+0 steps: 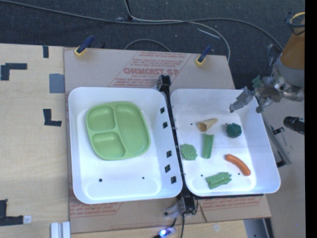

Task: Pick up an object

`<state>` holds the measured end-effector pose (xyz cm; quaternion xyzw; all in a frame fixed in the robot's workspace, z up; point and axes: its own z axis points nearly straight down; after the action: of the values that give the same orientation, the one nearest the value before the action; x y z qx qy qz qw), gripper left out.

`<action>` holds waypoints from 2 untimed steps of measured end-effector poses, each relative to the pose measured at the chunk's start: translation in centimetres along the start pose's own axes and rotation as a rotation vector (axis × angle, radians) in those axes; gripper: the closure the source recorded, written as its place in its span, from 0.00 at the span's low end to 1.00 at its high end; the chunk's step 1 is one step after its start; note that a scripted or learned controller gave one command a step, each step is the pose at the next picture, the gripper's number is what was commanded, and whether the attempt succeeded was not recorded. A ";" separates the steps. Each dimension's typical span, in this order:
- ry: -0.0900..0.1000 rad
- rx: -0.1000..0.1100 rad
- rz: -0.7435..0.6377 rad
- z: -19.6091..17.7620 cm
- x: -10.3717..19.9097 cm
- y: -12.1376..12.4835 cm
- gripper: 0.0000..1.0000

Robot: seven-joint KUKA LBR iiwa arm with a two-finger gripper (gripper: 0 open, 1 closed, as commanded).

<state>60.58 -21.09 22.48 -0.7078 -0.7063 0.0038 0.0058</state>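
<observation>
The pale wooden counter (pixel 29 148) carries a brown printed cardboard sheet (pixel 148 71), fixed at its far edge by two blue-and-yellow spring clamps (pixel 84 44). Two shallow white plastic bins rest side by side on the sheet, touching along a black centre joint.

The left white bin (pixel 119 182) holds a light green three-compartment plastic tray (pixel 118 130), lying flat in the far half of the bin.

The right white bin (pixel 257 182) holds six small toy food items, all apart from one another:
- A green ridged toy vegetable (pixel 218 179) lies near the front wall.
- An orange toy sausage (pixel 238 164) lies to the right of centre, set diagonally.
- A green rectangular stick-shaped piece (pixel 207 146) lies near the centre, roughly parallel to the bin joint.
- A green textured waffle-like round piece (pixel 188 151) lies just left of the stick.
- A tan cone-shaped piece (pixel 207 125) lies above the stick, its tip pointing right.
- A dark green rounded broccoli-like piece (pixel 233 130) lies right of the cone.

The grey arm with its orange band (pixel 293 53) enters from the right. The tool (pixel 238 103) hangs over the far right corner of the right bin, above the dark green piece and apart from every item. Nothing is between its fingers; whether they are apart or together cannot be told.

Black cables (pixel 163 24) run across the dark floor beyond the counter.
</observation>
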 end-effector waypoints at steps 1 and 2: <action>-0.003 -0.012 -0.003 -0.7 0.0 0.3 0.00; -0.003 -0.008 -0.004 3.9 0.6 0.8 0.00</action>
<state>61.30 -20.46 18.53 -0.7065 -0.7077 0.0018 0.0018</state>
